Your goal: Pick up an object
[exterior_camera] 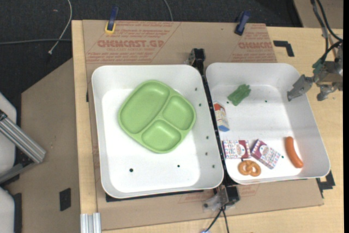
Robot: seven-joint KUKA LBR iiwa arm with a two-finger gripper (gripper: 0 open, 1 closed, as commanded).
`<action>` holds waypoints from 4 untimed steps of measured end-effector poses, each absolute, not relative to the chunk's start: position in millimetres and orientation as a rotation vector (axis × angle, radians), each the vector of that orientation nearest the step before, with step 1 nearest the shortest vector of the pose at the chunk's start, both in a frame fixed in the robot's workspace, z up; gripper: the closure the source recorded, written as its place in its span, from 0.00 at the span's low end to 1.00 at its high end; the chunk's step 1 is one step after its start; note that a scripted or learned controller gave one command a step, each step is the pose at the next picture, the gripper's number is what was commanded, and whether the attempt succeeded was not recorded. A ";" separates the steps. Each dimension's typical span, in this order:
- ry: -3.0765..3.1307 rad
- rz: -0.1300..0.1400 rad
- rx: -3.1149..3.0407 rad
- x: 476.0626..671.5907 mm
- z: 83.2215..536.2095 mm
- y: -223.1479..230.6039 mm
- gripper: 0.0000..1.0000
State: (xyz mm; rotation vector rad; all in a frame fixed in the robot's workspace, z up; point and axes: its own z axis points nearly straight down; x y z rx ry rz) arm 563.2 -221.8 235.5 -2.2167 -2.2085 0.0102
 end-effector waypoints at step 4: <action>-2.218 0.002 -2.217 568.0 82.3 -209.5 0.00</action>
